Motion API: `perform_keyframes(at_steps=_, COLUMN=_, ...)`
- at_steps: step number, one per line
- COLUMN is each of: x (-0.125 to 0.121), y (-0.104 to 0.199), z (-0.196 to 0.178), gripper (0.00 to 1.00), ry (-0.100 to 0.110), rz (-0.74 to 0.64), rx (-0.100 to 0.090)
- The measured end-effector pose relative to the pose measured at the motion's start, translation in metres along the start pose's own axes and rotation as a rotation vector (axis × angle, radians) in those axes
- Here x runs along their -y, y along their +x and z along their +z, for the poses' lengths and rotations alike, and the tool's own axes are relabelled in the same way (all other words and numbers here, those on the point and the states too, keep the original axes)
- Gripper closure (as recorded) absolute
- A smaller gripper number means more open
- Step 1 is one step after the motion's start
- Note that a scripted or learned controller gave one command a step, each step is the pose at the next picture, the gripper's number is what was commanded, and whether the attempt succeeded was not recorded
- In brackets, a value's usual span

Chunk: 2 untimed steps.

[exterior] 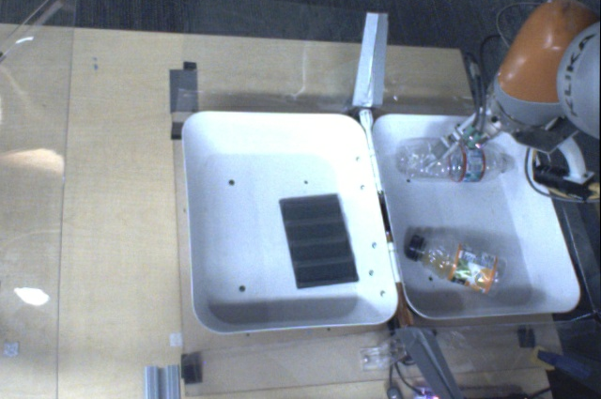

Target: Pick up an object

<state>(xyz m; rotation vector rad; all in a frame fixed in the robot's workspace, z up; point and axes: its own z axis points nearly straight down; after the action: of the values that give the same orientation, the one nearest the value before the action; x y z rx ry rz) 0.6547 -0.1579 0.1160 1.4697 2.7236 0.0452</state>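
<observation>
**Operator:** I'm looking down on both bins. The arm reaches in from the right, orange band uppermost, and the gripper is low over the far part of the right bin.

**Colleague:** What sits under it?

**Operator:** A clear plastic bottle, lying on its side along the bin's far wall. It looks crumpled and see-through, with a small patch of colour near the end closest to the gripper. The fingertips are right at that end of the bottle, touching or all but touching it.

**Colleague:** Are the jaws closed on it?

**Operator:** I cannot tell. At this size the tips are a small tangle of metal and wire, and I can't make out a gap or see the bottle between them. So I won't say it's gripped.

**Colleague:** Anything else in that bin?

**Operator:** A second bottle, nearer the front, also on its side. It has a dark cap pointing left, amber contents and an orange and green label. It lies well apart from the gripper.

**Colleague:** And the left bin?

**Operator:** The left bin holds a flat black ribbed slab, slightly skewed, toward the near right part of the floor. Both bins rest on the pale wooden bench.
</observation>
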Motion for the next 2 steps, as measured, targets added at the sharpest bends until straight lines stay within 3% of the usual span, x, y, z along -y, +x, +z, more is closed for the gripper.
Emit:
perform_keyframes(at_steps=1, x=-0.015, y=0.039, z=0.013, gripper=0.0, ry=0.031, rz=0.005, rx=-0.007)
perform_keyframes(at_steps=2, x=-0.014, y=0.019, z=0.017, gripper=0.0, ry=0.046, rz=0.091, rx=-0.035)
